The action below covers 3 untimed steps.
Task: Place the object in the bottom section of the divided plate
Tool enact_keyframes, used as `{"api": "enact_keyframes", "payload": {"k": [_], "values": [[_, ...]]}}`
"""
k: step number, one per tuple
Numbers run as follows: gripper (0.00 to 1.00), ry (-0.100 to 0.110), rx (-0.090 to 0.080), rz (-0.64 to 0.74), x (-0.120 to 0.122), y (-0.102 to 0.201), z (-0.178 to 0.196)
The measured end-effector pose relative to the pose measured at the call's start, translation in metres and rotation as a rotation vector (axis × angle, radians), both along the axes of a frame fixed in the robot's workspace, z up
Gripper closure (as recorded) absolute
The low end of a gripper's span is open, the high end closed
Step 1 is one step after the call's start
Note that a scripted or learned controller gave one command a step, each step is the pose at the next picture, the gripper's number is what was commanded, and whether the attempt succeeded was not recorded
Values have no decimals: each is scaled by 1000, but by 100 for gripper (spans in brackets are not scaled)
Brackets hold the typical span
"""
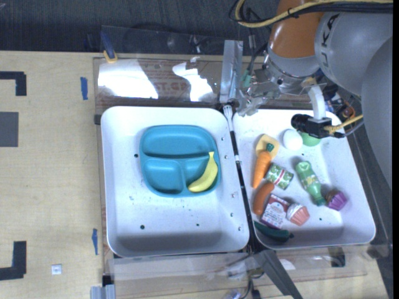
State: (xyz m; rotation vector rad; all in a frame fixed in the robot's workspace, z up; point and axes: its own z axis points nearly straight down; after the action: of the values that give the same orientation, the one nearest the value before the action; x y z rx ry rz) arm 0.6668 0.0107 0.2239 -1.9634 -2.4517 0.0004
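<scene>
A blue divided plate (168, 143) lies in the left bin (124, 217), with one wide section at the back and two smaller ones at the front. A yellow banana (206, 175) rests along the plate's right rim, over the front right section. My gripper (247, 103) hangs at the back of the bench, above the wall between the two bins and apart from the banana and the plate. I see nothing held under it.
The right bin (355, 223) holds several toy foods: a carrot (262, 165), a white egg (292, 139), a green bottle (310, 180), a small can (279, 177), a red packet (274, 212) and a purple piece (336, 199). The arm and its cables cover the back right.
</scene>
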Motion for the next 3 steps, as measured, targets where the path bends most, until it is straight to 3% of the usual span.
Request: {"api": "enact_keyframes", "payload": {"k": [1,2,3], "values": [[100,-6,0,0,1,0,12],[100,0,0,299,-111,-32,-40],[100,-4,0,314,-81,-22,-39]]}}
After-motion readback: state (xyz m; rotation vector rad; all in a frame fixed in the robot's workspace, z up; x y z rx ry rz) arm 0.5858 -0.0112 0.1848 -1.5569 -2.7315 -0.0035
